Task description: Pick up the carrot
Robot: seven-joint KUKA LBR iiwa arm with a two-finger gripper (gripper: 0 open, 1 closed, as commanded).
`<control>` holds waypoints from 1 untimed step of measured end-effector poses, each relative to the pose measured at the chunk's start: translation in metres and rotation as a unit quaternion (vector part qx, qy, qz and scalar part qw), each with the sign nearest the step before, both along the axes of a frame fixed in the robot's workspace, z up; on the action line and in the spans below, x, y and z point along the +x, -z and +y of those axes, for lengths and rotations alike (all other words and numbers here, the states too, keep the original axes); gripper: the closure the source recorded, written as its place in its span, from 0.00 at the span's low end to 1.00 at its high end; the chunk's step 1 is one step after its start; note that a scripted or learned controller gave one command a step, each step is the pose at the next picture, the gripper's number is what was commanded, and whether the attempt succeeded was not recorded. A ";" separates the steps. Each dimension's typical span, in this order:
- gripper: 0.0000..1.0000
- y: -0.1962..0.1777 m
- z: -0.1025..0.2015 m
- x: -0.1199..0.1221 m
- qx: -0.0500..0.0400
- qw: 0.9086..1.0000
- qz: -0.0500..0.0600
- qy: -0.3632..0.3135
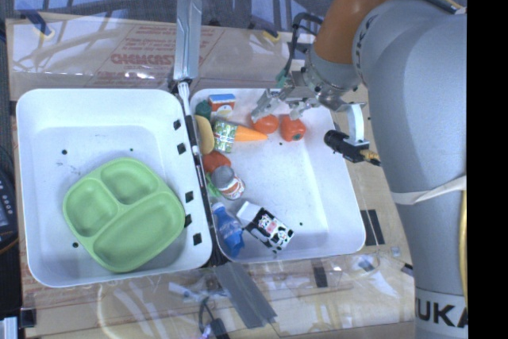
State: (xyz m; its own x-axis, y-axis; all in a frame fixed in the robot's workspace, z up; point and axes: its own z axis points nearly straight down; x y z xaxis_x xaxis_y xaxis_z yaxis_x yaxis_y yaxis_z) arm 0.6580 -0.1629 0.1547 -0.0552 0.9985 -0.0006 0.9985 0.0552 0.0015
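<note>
Gripper point(274, 103) hung low at the far side of the right bin point(333, 194), just above a tight group of toy food. How wide its fingers stood could not be told from the camera view, and nothing was seen between them. The carrot point(249, 135) lay flat just below it, its orange tip pointing right, touching a green-labelled packet point(225, 135) on its left. A tomato point(266, 124) and a red pepper point(292, 129) sat just beside it. The risk was probably the crowding: the fingers could close on the tomato instead, or push the carrot away against the packet. The left bin point(48, 171) held a green divided plate point(123, 213).
</note>
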 end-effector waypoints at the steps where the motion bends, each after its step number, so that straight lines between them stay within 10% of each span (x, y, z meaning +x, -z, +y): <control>1: 0.00 -0.023 -0.012 -0.001 0.000 0.999 0.001 0.051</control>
State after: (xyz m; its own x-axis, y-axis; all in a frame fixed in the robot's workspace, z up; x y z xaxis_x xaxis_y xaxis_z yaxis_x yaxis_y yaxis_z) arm 0.6569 -0.1754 0.1775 0.0465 0.9989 -0.0010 0.9989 -0.0465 -0.0005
